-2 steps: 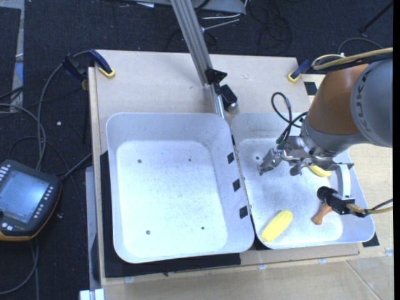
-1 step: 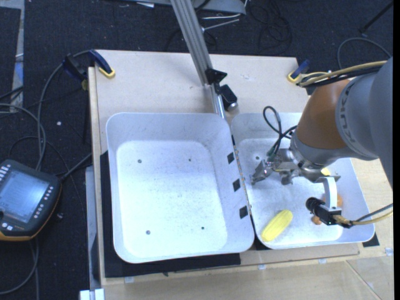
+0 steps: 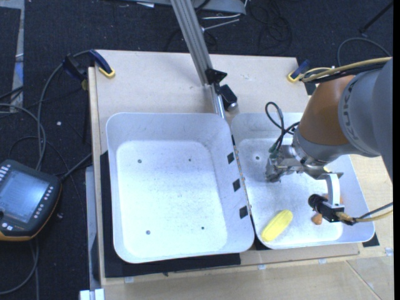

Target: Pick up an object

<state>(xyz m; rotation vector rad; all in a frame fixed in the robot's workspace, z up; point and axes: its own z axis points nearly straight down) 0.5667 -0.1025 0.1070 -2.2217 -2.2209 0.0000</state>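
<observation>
Your arm reaches in from the right and its gripper (image 3: pixel 275 170) hangs low over the right bin (image 3: pixel 253 130), near that bin's left wall. Whether the claw is apart or together you cannot tell from this angle — nothing is seen clamped in it. The yellow object (image 3: pixel 277 225) lies on the bin floor toward the front edge, apart from the gripper; a small orange object (image 3: pixel 318 218) sits to its right. The left bin (image 3: pixel 125 127) adjoins. Judgement: the pick is not yet made — descent, closure and lift all remain
</observation>
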